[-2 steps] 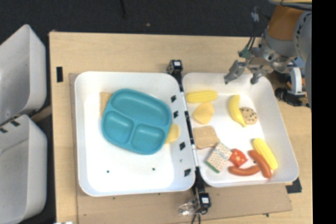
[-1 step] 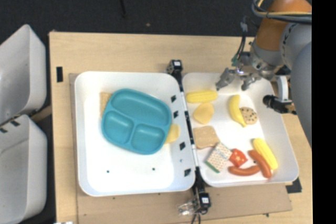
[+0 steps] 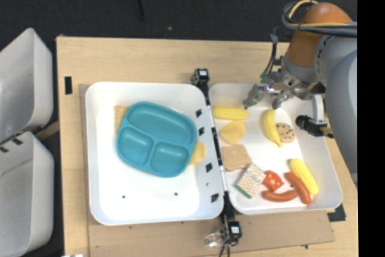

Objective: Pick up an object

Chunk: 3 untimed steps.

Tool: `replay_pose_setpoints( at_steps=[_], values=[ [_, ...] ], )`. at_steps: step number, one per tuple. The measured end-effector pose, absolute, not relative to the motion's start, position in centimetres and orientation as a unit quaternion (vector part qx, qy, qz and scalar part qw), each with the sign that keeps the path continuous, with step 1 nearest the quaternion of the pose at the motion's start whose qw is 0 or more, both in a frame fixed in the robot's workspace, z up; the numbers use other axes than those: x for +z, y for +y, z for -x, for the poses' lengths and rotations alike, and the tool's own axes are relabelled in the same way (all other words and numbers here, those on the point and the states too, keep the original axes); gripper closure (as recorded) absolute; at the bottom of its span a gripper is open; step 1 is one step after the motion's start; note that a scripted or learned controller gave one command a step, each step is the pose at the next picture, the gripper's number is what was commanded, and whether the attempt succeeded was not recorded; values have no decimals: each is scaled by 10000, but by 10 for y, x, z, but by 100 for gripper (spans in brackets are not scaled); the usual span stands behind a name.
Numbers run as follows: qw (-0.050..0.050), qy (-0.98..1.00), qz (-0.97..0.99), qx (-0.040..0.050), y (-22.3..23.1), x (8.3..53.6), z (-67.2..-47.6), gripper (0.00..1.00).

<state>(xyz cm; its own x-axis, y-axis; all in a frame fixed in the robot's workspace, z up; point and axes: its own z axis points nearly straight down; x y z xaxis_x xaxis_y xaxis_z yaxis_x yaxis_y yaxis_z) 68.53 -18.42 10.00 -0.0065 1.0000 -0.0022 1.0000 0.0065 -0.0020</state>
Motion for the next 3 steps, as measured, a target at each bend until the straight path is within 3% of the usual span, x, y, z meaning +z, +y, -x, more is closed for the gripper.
replay_pose_setpoints(
  at_steps=[1, 3],
  values=[
    [36, 7103, -7039, -4, -185, 114, -687, 100],
    [43, 7075, -7067, 23, -188, 243, -681, 100]
  ],
)
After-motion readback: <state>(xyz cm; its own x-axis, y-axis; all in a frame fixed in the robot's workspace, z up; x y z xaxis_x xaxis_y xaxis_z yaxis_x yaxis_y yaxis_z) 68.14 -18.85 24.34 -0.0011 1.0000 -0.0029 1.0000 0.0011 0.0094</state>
